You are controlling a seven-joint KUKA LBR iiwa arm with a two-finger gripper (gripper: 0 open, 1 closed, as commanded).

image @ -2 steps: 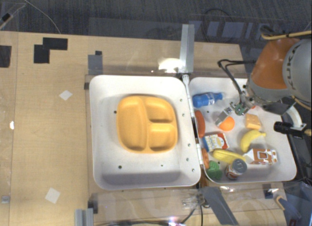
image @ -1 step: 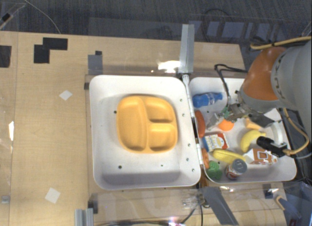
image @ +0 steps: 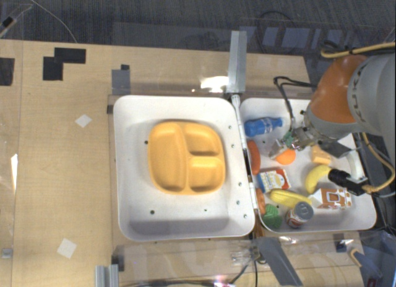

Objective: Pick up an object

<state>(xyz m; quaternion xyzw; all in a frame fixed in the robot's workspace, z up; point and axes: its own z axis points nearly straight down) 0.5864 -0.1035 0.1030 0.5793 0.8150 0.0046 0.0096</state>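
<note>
So the arm (image: 356, 97) comes in from the right and hangs over the right bin (image: 369, 216), with the orange band and grey body covering that bin's whole upper right corner. Whatever sits under there is hidden. The gripper (image: 296, 138) is low over the middle of the bin, but it's a dark, cluttered blob at this angle and I honestly can't tell how it's set or whether anything is in it.

Right below the gripper tip there's a small orange thing (image: 285, 156), touching or nearly so; too blurry to say if it's gripped. A blue bottle (image: 263, 125) lies on its side near the bin's upper left. Along the left wall there's a long orange-red piece (image: 253, 157), maybe a carrot, partly tucked against the rim. A small printed packet (image: 271, 179) lies in the middle, a yellow banana (image: 286, 197) below it, and a second banana (image: 316, 177) to the right. A pale yellow block (image: 321, 155) peeks out beside the arm's cabling. Near the front edge: something green (image: 272, 218), a round can (image: 302, 212), and a white and orange carton (image: 335, 199), with labels unreadable.

The left bin (image: 133, 214) holds a yellow divided tray (image: 185, 157), sitting flat in the middle, fully visible.
</note>
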